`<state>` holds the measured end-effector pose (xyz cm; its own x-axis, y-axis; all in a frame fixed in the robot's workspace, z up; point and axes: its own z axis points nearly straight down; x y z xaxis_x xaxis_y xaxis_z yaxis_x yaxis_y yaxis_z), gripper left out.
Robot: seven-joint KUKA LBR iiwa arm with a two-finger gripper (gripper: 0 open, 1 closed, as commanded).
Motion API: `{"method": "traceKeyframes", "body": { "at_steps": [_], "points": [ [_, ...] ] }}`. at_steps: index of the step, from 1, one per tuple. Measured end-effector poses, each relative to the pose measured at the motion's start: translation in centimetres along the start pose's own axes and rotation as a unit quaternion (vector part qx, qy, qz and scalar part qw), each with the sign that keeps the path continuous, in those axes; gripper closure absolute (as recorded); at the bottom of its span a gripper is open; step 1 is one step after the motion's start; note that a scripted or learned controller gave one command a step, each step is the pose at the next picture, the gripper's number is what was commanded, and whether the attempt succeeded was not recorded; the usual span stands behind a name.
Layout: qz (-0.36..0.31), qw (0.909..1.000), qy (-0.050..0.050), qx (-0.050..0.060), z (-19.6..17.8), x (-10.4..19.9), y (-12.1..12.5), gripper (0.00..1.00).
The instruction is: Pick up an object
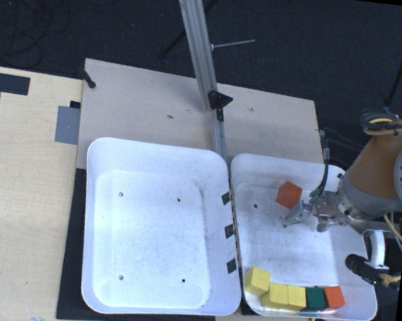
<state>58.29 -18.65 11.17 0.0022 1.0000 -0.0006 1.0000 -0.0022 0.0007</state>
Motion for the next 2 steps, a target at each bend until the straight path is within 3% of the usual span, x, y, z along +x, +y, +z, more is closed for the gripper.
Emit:
{"method": "traceKeyframes", "body": {
  "at_steps": [1, 2],
  "points": [
    [-0.004, 1.0, 0.001, 0.0, 2.2, 3.6, 6.2, 0.0],
    [-0.004, 1.0, 0.0, 0.003, 1.2, 3.5, 6.0, 1.0]
  ]
}}
